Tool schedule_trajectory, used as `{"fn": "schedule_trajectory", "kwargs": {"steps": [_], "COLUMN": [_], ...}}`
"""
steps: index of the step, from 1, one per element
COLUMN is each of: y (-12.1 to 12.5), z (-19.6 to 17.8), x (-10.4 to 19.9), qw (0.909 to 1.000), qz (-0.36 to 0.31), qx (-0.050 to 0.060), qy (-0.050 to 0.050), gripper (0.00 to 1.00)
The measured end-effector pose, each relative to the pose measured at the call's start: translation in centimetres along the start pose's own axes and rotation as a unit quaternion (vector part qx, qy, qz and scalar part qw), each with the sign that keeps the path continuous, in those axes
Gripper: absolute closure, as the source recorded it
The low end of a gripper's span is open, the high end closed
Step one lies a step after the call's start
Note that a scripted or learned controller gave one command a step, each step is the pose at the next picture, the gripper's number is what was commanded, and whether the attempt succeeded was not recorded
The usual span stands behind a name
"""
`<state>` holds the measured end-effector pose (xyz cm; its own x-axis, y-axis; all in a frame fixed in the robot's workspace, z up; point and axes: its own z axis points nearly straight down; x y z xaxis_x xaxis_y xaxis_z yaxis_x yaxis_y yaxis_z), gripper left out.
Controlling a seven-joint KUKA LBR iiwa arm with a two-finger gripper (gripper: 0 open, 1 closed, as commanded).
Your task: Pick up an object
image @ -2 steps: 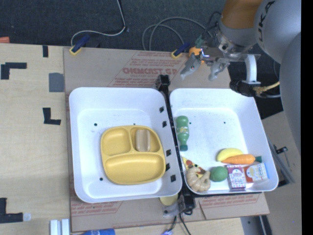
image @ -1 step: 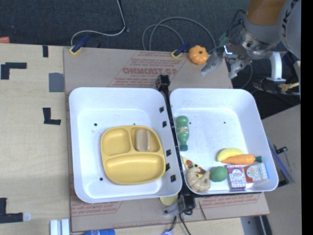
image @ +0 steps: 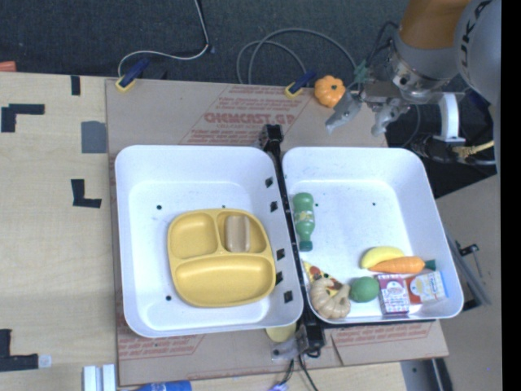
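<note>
Above the table's far right we see the claw (image: 364, 117) spread and holding nothing, beyond the 2 bins. We judge the reach not yet begun; next comes a descent into the right bin (image: 358, 173) toward the green bottle (image: 304, 219), lying near its left wall

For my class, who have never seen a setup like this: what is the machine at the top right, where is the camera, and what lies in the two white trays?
The picture comes from one fixed camera above the bench, looking down at a slant. The grey and orange machine is a robot arm; its tool, two open fingers gripping nothing, hangs beyond the right bin. The left bin holds a yellow divided plate with a small tan piece in one compartment. The right bin holds toy food: a green bottle, a banana, a carrot, a green ball and small cartons. A small orange pumpkin sits outside the bins.
</note>
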<state>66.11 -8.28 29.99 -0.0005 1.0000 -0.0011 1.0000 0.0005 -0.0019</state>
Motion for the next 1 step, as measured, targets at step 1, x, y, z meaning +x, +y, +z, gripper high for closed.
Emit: {"fn": "schedule_trajectory", "kwargs": {"steps": [1], "y": [-0.83], "z": [2.93], "x": [5.43], "qw": [1.0], "qz": [-0.002], "qx": [0.001], "qy": [0.001], "gripper": [0.0]}}
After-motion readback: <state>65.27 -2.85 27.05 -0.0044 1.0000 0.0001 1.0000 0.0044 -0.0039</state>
